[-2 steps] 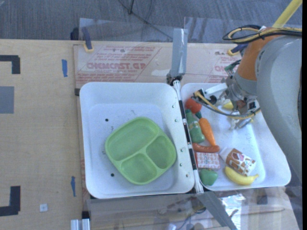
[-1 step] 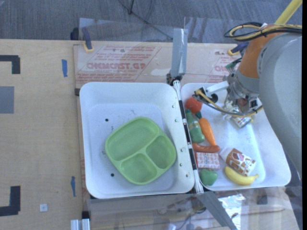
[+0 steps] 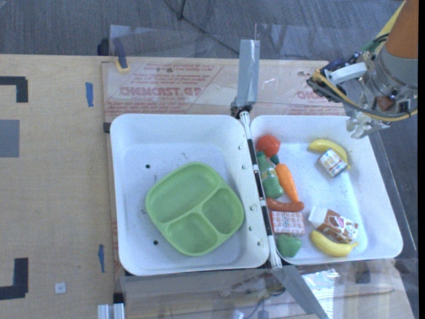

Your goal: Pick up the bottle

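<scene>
Green bottle (image 3: 270, 178) is seen lying at 9 o'clock of the right bin (image 3: 388, 198), against the divider, beside a carrot (image 3: 287, 181). Judged light, stiff, slippery plastic; best taken across its middle. Gripper (image 3: 358, 126) is parked at 1 o'clock; its opening cannot be told.

The left bin (image 3: 126, 138) holds a green divided plate (image 3: 194, 209) with three compartments. In the right bin (image 3: 378, 178) a tomato (image 3: 268, 144), a carrot (image 3: 287, 181), a sausage (image 3: 285, 205) and a red-and-white packet (image 3: 288, 222) lie along the left wall. Farther right are a banana (image 3: 329, 147) touching a small can (image 3: 333, 163), and a small carton (image 3: 340, 225) lying against a second banana (image 3: 330, 244).
</scene>
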You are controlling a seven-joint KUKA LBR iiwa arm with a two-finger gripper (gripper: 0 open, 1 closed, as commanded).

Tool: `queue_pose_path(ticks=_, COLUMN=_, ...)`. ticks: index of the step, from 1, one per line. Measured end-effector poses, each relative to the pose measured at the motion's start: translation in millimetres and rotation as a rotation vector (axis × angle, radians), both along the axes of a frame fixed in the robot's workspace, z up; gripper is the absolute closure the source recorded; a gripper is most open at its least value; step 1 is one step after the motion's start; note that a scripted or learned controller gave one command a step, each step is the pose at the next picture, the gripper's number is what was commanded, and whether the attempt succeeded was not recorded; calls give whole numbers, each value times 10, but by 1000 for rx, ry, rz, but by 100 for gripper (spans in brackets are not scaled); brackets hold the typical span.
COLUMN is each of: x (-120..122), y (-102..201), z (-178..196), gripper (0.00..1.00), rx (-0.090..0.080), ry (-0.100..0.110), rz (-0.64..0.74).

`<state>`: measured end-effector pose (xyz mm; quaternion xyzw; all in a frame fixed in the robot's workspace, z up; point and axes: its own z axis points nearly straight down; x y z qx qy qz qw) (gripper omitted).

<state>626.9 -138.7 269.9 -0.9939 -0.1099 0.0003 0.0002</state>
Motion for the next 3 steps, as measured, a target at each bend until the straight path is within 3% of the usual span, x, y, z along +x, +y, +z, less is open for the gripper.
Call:
queue_pose_path(ticks=1, x=151, y=460, z=1629, gripper=100, rx=1, ry=-2, rz=35)
queue_pose_path(ticks=2, x=334, y=629, z=1652, gripper=100, rx=0, ry=-4, rz=-4)
queue_pose_path(ticks=3, x=340, y=623, z=1754, gripper=100, rx=0, ry=-6, rz=-8)
